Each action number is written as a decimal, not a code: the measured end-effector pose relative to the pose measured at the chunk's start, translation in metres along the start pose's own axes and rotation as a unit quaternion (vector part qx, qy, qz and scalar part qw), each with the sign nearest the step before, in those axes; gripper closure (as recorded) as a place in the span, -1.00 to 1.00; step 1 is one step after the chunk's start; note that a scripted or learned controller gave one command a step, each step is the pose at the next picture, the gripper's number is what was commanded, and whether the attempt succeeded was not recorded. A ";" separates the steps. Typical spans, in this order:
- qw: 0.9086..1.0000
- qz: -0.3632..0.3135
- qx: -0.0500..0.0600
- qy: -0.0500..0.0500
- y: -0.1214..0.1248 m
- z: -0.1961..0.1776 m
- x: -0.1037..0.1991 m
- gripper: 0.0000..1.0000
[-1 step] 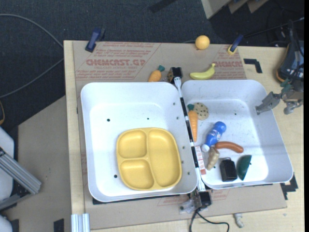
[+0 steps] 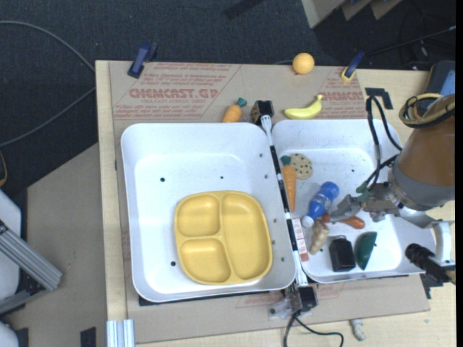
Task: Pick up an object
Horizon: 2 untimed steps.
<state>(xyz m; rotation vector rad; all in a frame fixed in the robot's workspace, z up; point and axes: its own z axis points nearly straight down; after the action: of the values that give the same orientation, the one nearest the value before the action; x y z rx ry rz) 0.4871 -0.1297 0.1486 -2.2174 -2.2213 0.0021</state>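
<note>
The right bin (image 2: pixel 340 142) holds several small objects. An orange carrot (image 2: pixel 289 184) lies along its left wall with a speckled cookie (image 2: pixel 302 166) beside it. A blue bottle (image 2: pixel 322 199) lies near the middle. My gripper (image 2: pixel 346 210) hangs low just right of the bottle, above a red-orange piece (image 2: pixel 354 223). Nearer the front sit a black block (image 2: pixel 341 254), a dark green piece (image 2: pixel 366 246) and a small tan item (image 2: pixel 318 238). Nothing shows as lifted by the gripper.
The left bin (image 2: pixel 145 150) carries a yellow divided plate (image 2: pixel 223 236). Behind the bins on the board lie a banana (image 2: pixel 304 110), an orange ball (image 2: pixel 304 63) and a small orange toy (image 2: pixel 233 113). Cables (image 2: pixel 376 125) hang by the arm (image 2: pixel 427 161).
</note>
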 end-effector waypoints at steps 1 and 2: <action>1.000 0.001 -0.001 0.000 0.034 0.065 0.022 -1.00; 1.000 0.001 -0.002 -0.001 0.034 0.054 0.021 1.00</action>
<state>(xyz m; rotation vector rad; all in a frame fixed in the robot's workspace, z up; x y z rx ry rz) 0.5212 -0.1081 0.0941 -2.2227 -2.2213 -0.0007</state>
